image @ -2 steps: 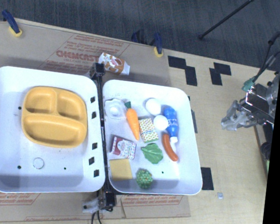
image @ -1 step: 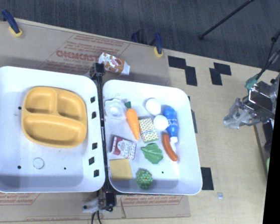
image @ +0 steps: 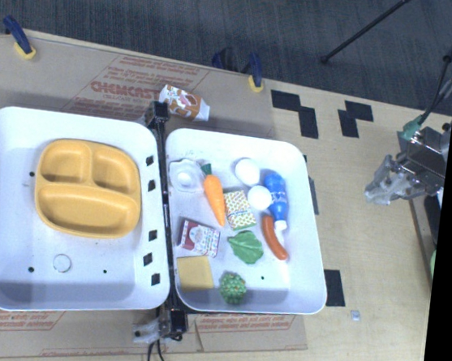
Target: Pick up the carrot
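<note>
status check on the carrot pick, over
Gripper off to the right of both bins, over bare bench. Carrot lying untouched in right bin. Crowded: patterned packet and clear cup close beside it.

The grey two-finger gripper sits at the right side, its arm cut off by the frame edge (the fingertips blur into a pale smear). The print on the small red-and-white packet is too small to read. A clear plastic cup is hard to make out against the right white bin. The orange carrot's green top is barely distinguishable.
</note>
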Motion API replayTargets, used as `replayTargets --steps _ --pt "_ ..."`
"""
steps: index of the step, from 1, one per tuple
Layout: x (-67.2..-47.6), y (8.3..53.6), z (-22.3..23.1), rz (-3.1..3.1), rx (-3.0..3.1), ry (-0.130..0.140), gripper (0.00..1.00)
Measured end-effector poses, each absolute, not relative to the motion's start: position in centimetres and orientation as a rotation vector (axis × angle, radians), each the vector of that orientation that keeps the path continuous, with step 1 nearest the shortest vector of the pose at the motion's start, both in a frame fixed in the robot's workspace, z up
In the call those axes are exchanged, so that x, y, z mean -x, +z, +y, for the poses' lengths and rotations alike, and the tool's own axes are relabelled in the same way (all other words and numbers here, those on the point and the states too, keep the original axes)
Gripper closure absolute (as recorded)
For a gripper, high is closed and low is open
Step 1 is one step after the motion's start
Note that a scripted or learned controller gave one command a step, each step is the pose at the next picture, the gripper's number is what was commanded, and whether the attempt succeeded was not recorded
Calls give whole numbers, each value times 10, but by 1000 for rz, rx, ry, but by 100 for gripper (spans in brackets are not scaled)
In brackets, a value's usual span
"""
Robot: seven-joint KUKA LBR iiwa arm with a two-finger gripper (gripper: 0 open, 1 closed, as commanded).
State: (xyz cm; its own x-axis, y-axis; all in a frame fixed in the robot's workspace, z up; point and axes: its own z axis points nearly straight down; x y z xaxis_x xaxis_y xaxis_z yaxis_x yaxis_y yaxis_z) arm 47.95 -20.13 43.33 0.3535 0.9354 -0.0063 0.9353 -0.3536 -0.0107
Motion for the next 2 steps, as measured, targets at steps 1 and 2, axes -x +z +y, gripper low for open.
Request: replayTargets --steps 1,2 --pt "-480 443 -201 -1795 2572 20 100" --pt "-481 454 -200 -1806 2564 21 100"
